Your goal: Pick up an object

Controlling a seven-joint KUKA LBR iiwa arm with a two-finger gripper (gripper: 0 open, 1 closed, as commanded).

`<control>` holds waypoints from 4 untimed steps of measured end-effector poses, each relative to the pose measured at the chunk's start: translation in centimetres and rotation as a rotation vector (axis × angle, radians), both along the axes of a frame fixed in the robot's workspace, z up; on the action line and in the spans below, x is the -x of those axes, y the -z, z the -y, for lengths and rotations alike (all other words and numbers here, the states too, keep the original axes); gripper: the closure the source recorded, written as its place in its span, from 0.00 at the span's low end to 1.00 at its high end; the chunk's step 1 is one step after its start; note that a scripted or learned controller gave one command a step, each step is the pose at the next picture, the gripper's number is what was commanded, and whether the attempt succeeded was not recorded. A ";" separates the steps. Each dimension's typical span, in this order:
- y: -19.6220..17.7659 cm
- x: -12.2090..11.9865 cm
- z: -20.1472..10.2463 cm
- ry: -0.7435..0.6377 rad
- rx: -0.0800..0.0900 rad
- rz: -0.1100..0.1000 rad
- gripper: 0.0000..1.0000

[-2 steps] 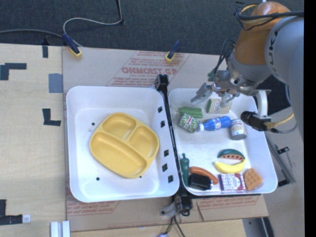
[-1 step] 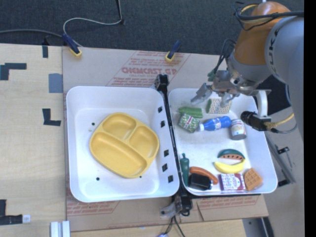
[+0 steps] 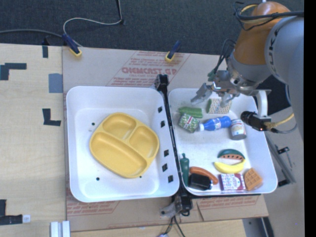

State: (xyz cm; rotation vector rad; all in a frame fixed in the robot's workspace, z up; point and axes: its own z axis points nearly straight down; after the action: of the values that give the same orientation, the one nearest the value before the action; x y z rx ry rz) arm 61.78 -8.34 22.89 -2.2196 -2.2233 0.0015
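1. Spanning most of the bench: two shallow white bins side by side, left bin and right bin, touching along a black divider. Cardboard sheet beneath both, clamped at the far edge by two blue-and-yellow clips.
2. Reaching in from the right: grey arm with orange band, wrist above the far edge of the right bin.
3. Left bin: one yellow compartment tray lying flat at centre, white floor open on all sides of it, widest toward the far-left corner.
4. Right bin, far half: green packet near the divider, blue bottle lying on its side just beside it, small grey can at the bottle's right end, small speckled pad under the gripper.
5. Right bin, near half: watermelon slice touching a banana; waffle, red-and-white box, hot dog and black block crowded along the near wall. Open floor mainly in a strip between the two groups.
6. Gripper: two grey fingers spread apart, nothing between them, poised above the speckled pad; contact with the pad not determinable.
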 end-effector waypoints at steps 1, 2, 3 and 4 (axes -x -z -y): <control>0.0 0.0 0.0 0.000 0.000 0.000 0.00; 0.0 0.0 0.0 0.000 0.000 0.000 0.00; 0.0 0.0 0.0 0.000 0.000 0.000 0.00; 0.0 0.0 0.0 0.000 0.000 0.000 0.00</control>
State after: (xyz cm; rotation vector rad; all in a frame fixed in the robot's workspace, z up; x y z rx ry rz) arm 61.78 -8.34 22.89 -2.2196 -2.2233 0.0015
